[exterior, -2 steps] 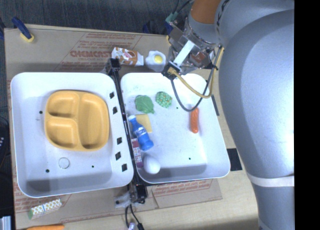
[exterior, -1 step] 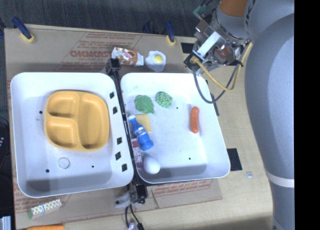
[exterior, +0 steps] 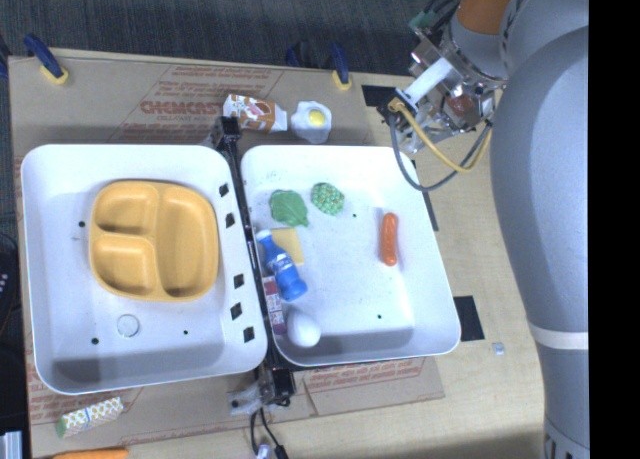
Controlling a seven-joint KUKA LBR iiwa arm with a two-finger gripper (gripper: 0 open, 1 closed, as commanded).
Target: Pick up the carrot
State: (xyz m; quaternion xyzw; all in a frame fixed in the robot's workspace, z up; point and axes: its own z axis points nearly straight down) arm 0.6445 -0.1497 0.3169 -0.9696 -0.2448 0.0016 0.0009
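Carrot (exterior: pixel 388 238) is lying lengthwise in right bin (exterior: pixel 425 277), below and left of jaws (exterior: pixel 440 112) | jaws' state: cannot tell | advice: descending centred, closing across its narrow width.

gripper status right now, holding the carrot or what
Gripper: above the right bin's far right corner, nothing visibly held. The carrot lies in that bin.

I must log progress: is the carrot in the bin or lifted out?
In the bin. The carrot lies flat on the right bin's floor; the gripper is apart, beyond the rim.
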